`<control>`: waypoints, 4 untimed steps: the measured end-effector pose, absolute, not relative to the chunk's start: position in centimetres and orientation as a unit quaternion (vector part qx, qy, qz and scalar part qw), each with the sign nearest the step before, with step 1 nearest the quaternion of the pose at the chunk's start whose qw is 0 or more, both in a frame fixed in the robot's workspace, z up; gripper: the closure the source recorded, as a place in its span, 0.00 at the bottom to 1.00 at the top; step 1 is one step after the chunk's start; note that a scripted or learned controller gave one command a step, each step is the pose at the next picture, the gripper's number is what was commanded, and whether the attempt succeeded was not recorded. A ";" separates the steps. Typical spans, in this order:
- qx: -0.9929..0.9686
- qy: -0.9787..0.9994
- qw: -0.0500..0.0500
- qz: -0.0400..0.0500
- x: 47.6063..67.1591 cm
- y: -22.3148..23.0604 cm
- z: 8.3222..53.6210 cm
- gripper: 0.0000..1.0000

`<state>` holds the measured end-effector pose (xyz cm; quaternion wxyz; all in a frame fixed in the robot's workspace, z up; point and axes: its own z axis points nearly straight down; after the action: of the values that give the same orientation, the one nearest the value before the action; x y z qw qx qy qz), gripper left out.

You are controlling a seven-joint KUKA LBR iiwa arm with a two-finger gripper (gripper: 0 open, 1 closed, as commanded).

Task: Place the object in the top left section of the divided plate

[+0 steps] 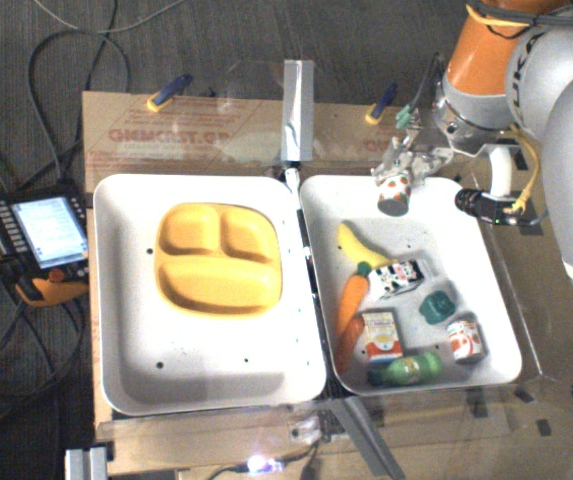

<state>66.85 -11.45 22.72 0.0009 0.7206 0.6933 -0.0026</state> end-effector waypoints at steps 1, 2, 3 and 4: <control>0.677 0.736 -0.001 -0.001 66.8 -1.8 18.4 1.00; 0.596 0.803 -0.001 -0.001 66.8 4.1 18.3 1.00; 0.499 0.867 0.000 0.000 65.9 11.3 22.4 1.00; 0.455 0.890 0.000 -0.001 66.3 15.1 19.9 1.00</control>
<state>66.25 15.14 19.94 0.0000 0.4553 0.8904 -0.0014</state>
